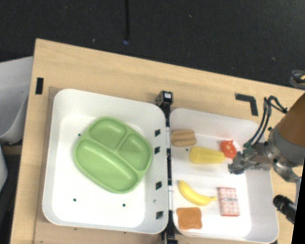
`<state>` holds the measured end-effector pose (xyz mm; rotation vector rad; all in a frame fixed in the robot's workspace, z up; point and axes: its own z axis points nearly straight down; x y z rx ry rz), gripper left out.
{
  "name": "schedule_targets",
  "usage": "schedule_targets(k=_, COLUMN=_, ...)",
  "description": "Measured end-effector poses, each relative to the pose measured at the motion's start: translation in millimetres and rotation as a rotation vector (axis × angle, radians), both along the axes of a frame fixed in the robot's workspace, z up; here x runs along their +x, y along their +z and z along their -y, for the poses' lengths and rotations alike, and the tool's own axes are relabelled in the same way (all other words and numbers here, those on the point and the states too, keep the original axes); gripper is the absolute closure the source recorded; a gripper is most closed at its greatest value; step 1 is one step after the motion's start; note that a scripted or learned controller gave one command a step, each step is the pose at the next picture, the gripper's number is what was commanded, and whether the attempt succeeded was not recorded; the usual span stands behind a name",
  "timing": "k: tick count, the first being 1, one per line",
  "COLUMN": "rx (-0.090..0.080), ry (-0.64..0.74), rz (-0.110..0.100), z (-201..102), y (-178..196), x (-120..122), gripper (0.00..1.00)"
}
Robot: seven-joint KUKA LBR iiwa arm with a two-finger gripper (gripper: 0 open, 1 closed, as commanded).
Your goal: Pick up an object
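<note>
The right bin holds a tan bread roll, a yellow corn-like piece, a small red item, a banana, a pink patterned box and an orange-brown toast slice. My gripper hangs over the right bin's upper right part, just right of the yellow piece and below the red item. Nothing shows between its fingers.
The left bin holds a green divided plate. A ridge with black clips separates the two bins. The grey arm with its orange band enters from the right, with cables above it.
</note>
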<state>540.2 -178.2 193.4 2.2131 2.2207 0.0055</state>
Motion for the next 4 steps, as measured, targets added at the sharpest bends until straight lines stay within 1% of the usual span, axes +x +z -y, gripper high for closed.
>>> schedule_targets(k=1, rx=0.000, ry=0.001, rz=0.000, z=-7, y=52, x=-5, gripper=1.00)
schedule_targets(k=2, rx=0.001, ry=0.001, rz=-0.002, z=-6, y=83, x=-3, gripper=1.00)
schedule_targets(k=3, rx=0.001, ry=0.001, rz=-0.005, z=-55, y=69, x=1, gripper=1.00)
schedule_targets(k=4, rx=0.002, ry=0.003, rz=-0.007, z=-112, y=60, x=-6, gripper=1.00)
